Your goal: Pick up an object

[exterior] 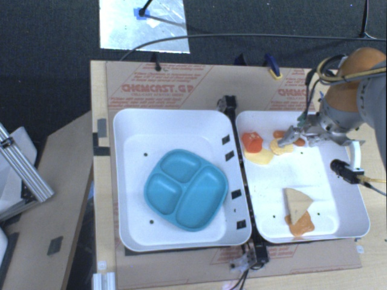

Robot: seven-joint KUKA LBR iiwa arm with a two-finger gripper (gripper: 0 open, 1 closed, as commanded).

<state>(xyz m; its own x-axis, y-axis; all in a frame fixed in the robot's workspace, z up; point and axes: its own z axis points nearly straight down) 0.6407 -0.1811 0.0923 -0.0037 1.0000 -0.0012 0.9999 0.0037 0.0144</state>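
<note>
The grey arm's two-finger gripper (291, 138) sits low at the right white bin's (351, 222) twelve o'clock edge, its tips touching small yellow and orange toy pieces (279, 146); whether the jaws are wide or narrow I cannot tell. A red-orange cup-like toy (253, 141) stands at its nine o'clock beside a pale yellow flat piece (260, 157), a tan wedge (296, 203) lies at six o'clock, and the left white bin (133, 138) holds a blue three-compartment plastic plate (185, 189)

The grey arm (363, 95) is seen entering from three o'clock, its orange band at about two o'clock. The wrist is bent down and toward nine o'clock, and the gripper (289, 139) is held low; its tips are pointed toward nine o'clock.
</note>
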